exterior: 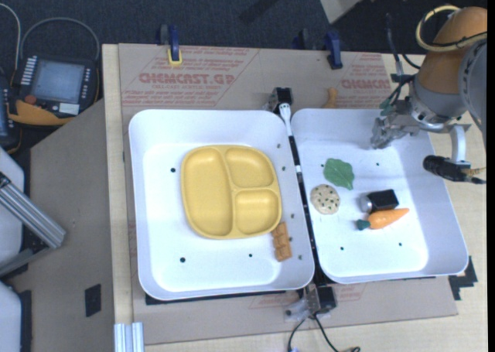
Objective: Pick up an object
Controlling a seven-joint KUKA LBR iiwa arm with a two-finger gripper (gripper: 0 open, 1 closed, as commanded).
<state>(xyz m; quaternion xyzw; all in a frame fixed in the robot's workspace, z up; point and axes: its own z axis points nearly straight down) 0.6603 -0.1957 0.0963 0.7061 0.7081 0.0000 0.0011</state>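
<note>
Gripper hangs over far edge of right bin, fingers too small to tell if wide or narrow, nothing seen between them. Leaf, cookie, black block, carrot lie mid-bin. Left bin: yellow tray, brown piece at its near-right corner.

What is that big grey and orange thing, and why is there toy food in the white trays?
That is a robot arm, seen by a camera looking down from above. Its grabbing tip, the end effector, hangs over the right bin, where a green leaf, a cookie, a small black object and a toy carrot lie. The left bin holds a yellow divided plate and a small brown snack piece. Nothing is between the tip's fingers. The arm's job is picking something up.
</note>
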